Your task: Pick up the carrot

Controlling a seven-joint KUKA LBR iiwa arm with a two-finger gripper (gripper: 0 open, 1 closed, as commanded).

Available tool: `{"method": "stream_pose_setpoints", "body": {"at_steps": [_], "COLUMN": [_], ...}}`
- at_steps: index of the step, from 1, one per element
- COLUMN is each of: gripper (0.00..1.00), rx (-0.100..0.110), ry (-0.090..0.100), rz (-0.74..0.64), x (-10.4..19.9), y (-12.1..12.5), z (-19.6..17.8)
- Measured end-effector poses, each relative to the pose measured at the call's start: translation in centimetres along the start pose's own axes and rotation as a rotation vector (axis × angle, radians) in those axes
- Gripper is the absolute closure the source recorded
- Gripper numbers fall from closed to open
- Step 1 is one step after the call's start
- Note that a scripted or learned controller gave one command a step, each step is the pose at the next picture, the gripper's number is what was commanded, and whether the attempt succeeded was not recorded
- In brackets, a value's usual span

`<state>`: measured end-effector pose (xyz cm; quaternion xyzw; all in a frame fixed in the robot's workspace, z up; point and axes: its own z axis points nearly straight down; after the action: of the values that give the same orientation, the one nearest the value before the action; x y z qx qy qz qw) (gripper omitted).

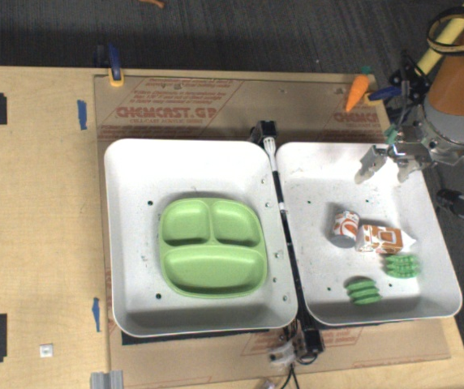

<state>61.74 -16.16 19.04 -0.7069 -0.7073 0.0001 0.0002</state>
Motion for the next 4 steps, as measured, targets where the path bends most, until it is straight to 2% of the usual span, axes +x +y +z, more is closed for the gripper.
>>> {"method": "stream_pose_setpoints", "body": {"at_steps": [1,2,3,4], "gripper": [0.00,0.00,0.00,0.00], "rx": [0.001,0.002,-0.001,0.001], "ry": [0.001,0.001,0.000,0.000], "rz": [0.004,0.226,0.096,0.139], "x": [4.8,10.8,12.1,17.5], "y": [-3.1,-6.6,-11.3,-13.8], "z": [0.0,0.6,-18.6,-0.5]}}
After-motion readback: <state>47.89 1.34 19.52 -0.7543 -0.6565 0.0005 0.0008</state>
